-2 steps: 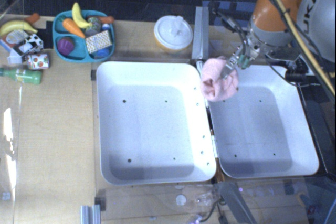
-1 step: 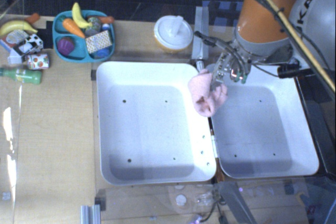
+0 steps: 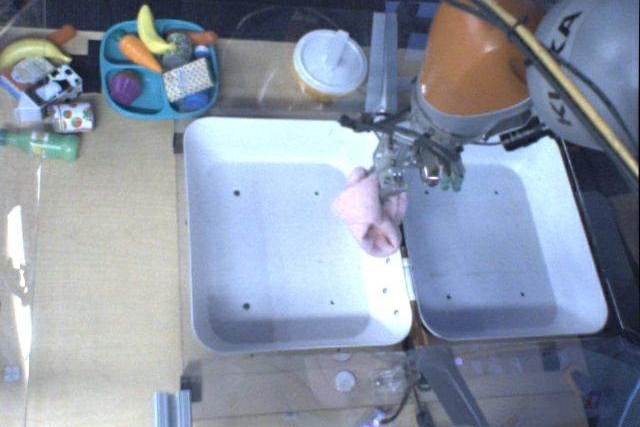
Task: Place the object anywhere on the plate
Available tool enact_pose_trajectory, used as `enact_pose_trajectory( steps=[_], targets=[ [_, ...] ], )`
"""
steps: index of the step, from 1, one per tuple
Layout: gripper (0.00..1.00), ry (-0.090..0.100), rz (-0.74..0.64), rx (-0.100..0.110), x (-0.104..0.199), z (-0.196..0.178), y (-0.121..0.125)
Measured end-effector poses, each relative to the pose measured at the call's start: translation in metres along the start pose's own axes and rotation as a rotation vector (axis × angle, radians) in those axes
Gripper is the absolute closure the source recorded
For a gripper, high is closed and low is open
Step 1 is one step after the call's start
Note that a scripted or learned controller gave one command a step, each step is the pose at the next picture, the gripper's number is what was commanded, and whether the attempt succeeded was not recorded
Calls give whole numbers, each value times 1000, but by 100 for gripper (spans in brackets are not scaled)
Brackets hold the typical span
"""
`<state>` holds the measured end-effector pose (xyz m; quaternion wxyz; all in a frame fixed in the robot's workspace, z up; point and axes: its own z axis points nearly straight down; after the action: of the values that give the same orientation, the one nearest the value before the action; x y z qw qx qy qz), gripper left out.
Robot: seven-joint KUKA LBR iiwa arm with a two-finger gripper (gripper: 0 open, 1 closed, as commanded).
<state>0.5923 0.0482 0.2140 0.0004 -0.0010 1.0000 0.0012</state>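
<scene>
Bench with two white bins: left bin (image 3: 260, 245) floor mostly bare; pink object (image 3: 368, 210) at its right edge, apparently pinched by gripper (image 3: 392, 183); right bin (image 3: 500, 255) open

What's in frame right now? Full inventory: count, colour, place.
pink object: 1, pink, soft-looking, right edge of left bin, beneath gripper
bins: 2, white, side by side mid-bench
divided tray: 1, blue, far left of bench, holds toy foods
lidded cup: 1, white lid, behind left bin
small toys: several, mixed colours, far left edge
arm: 1, grey with orange band, from the right
gripper: 1, over the bins' shared edge at the pink object
</scene>
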Motion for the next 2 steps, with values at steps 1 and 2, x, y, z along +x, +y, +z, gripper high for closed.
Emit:
enact_pose_trajectory(
  steps=[1, 2],
  targets=[
    [100, -1, -2, 0, 22, -7, 40],
    [100, -1, -1, 0, 60, -8, 74]
  ],
)
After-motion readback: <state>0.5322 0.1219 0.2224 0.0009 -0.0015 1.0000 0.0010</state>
